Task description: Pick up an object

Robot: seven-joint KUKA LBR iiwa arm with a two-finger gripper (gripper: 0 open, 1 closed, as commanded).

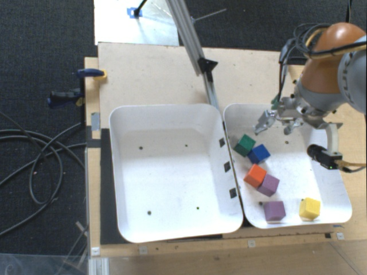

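A: Going left to right, what is the view showing?

B: The left bin (172, 171) is sitting bare-floored; the right bin (335, 202) is holding six cubes. The green cube (245, 144) and blue cube (260, 153) are touching near the bin's left wall, the orange cube (256, 176) and a purple cube (269, 185) are touching just below them, a second purple cube (274, 211) is lying near the front rim, and the yellow cube (309, 208) is sitting apart at the front right.

A: And the gripper?

B: The gripper (277, 124) is hanging over the back of the right bin, fingers spread apart, gripping nothing, just above and right of the green cube.

A: How should the robot be doing this step well?

B: Probably by picking a free-standing target. The yellow cube is looking easiest, since nothing is crowding it. If the arm is going for the green cube, the fingers should be straddling the faces not pressed against the blue one, descending straight, closing only once low enough.

A: Any writing or brands?

B: None is legible; the cubes are plain.
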